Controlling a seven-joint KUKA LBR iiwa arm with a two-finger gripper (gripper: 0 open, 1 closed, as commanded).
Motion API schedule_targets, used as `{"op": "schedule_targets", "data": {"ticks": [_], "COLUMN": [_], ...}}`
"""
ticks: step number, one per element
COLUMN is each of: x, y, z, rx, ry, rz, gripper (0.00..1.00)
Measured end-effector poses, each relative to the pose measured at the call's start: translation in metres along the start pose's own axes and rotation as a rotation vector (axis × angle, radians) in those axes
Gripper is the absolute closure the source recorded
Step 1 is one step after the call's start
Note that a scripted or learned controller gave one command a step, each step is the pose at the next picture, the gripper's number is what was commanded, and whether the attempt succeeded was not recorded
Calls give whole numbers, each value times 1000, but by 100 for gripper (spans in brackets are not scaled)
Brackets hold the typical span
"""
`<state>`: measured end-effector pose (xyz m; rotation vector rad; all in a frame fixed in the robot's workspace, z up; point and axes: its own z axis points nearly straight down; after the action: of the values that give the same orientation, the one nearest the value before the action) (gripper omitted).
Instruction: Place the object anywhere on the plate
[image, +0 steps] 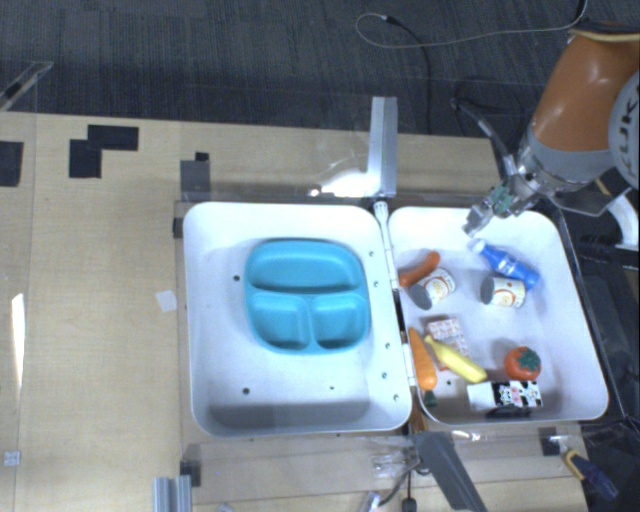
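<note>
- Gripper hovers just above the blue bottle; state of the jaws cannot be told.
- Bottle — likely light, stiff, slippery; grip across its middle.
- Blue plate lies in the left bin.

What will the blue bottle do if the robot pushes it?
The blue bottle lies on its side in the right bin, so it would probably roll. It looks like smooth plastic, likely light and a bit slippery. The gripper hovers just above it.

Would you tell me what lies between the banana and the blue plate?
In the camera view, the carrot and the two bins' adjoining rims lie between the banana and the blue plate, then bare white floor of the left bin.
</note>
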<state>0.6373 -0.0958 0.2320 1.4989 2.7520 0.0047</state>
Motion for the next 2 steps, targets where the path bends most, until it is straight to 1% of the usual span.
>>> {"op": "schedule_targets", "data": {"ticks": [1,2], "x": [30,72], "y": [-2,16], "z": [14,7], "rx": [1,0], "ry": [2,2], "rz": [-98,-314], "gripper": [100,100]}}
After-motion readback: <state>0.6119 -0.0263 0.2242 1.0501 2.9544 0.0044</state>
